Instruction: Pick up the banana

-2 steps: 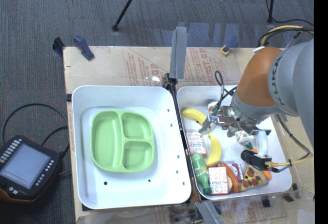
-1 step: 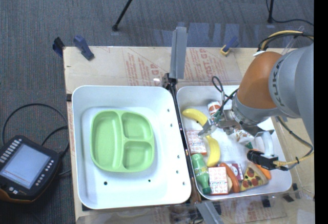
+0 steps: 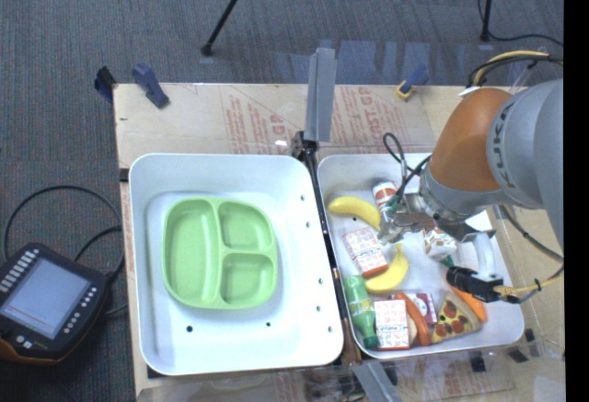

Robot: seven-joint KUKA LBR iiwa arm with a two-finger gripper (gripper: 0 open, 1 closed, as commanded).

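Robot arm over a bin of toy food.
The gripper [image 3: 398, 227] hovers between two bananas [image 3: 354, 208] in the right bin [image 3: 512, 299]; whether it is open or closed cannot be told.

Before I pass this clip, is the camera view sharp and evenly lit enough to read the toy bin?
Camera view: even, soft light, no hard shadows; white bins bright, not blown out. Overall slightly soft, so the carton print is unreadable. Both bananas stand out clearly; the gripper is a dark blur among cables.
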